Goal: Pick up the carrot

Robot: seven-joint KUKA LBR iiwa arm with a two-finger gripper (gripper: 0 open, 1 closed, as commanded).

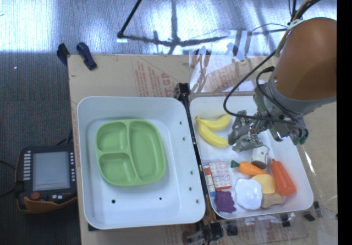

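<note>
The carrot (pixel 250 168) lies in the right bin (pixel 304 180), just below the fingers (pixel 246 136) and a bit toward the front, with its long side running left to right and its green end on the left. I cannot tell if the fingers are open or closed. A small can (pixel 260 157) touches the carrot above, a red bottle (pixel 282 178) sits to its right, and two bananas (pixel 213 130) lie up to the left.

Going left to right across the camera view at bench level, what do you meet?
Handheld controller → green divided plate in the left bin → bananas → purple item → carrot → orange bottle-shaped item. The gripper hangs above the right bin.
</note>
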